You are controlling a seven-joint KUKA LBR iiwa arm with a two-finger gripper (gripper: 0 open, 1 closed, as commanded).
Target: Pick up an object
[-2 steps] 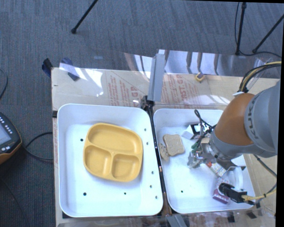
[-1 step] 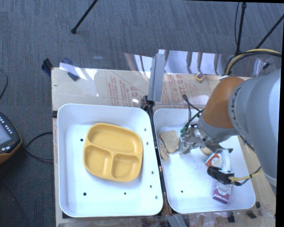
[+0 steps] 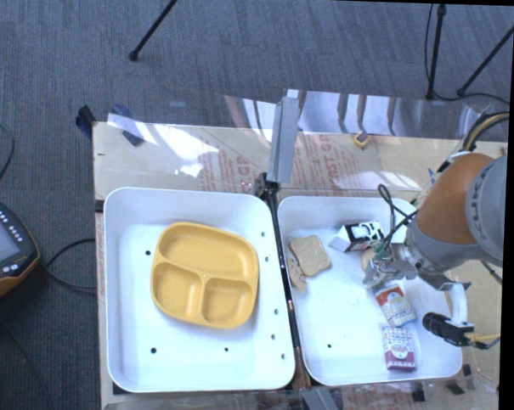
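I see two shallow white bins sitting side by side on the bench. The left white bin (image 3: pixel 123 355) holds a yellow plastic plate with three sections (image 3: pixel 205 274), lying flat near the middle.

The right white bin (image 3: pixel 336 339) holds the small things I could pick. A flat tan slice that looks like toy bread (image 3: pixel 310 255) lies near the left wall of this bin. A small black and white box (image 3: pixel 359 234) lies toward the back. A small red and white packet (image 3: pixel 395 304) lies toward the right side, a little tilted. Another red and white packet (image 3: pixel 400 347) lies just in front of it, near the front right corner.

The grey arm with the orange band (image 3: pixel 448 212) comes in from the right and bends down into the right bin. The gripper (image 3: pixel 382 269) is low, between the black and white box and the tilted red and white packet. That packet lies just beside the gripper, on its front side, very close or maybe touching. The bread slice is farther off to the left.

The gripper is small and dark in my view, so I cannot tell how it is set, and I see nothing clearly held in it.
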